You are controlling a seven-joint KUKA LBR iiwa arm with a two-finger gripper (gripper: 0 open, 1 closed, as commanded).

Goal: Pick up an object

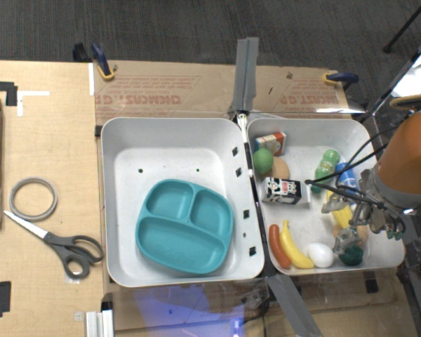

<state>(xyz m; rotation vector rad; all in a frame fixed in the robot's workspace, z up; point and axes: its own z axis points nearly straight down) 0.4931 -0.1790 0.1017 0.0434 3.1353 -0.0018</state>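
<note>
The right bin point(305, 126) holds several small objects. Among them are a yellow banana point(293, 245), a red sausage point(278, 248), a white egg point(321, 255), a black-and-white carton point(282, 190), a green ball point(263, 161), a small orange-and-green carton point(271, 142), a green bottle point(328, 164), a blue item point(348, 178) and a yellow piece point(341, 215). My gripper point(350, 239) hangs low over the bin's front right corner, just above a dark green object point(351, 257) and right of the egg. The arm's orange band point(407, 160) rises behind it. Cables cross the bottle and the blue item.
A teal divided plate point(186, 225) lies in the left bin point(119, 160). On the wooden bench to the left lie scissors point(62, 247) and a tape roll point(33, 198). Cardboard point(168, 93) with clamps lies behind the bins.
</note>
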